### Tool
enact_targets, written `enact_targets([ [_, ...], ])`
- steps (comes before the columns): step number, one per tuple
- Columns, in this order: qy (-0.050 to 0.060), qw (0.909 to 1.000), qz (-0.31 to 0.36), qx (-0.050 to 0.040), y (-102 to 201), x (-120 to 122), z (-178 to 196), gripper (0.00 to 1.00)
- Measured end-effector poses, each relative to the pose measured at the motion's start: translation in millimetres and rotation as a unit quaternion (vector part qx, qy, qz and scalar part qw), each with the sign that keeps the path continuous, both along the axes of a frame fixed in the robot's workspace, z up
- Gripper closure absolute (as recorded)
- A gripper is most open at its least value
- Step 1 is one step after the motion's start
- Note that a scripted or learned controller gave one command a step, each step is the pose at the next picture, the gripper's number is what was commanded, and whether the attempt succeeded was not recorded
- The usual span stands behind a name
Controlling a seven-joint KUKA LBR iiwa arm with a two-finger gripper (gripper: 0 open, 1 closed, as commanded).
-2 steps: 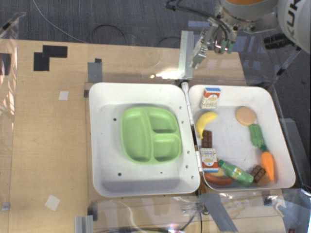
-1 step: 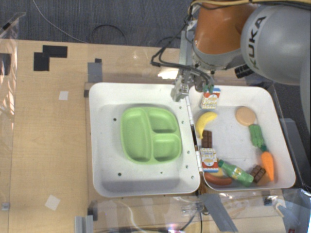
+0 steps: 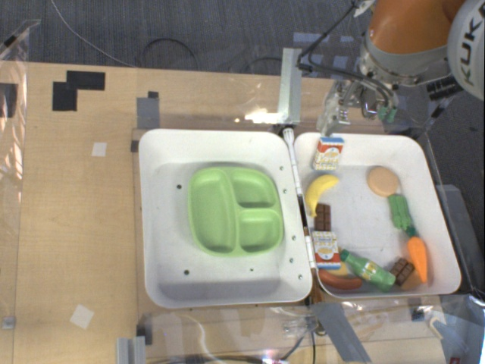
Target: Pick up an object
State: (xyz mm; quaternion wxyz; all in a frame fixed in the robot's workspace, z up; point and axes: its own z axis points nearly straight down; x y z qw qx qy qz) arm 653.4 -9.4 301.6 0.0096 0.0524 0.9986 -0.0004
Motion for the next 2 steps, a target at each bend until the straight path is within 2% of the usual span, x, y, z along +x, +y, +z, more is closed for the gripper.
enact_targets([
  [1,-0.003,1.0000,0.004,0.0016,6,1,10,1.00],
  [2,0.004,0.9845,-0.175,0.0044,38,2,33,1.00],
])
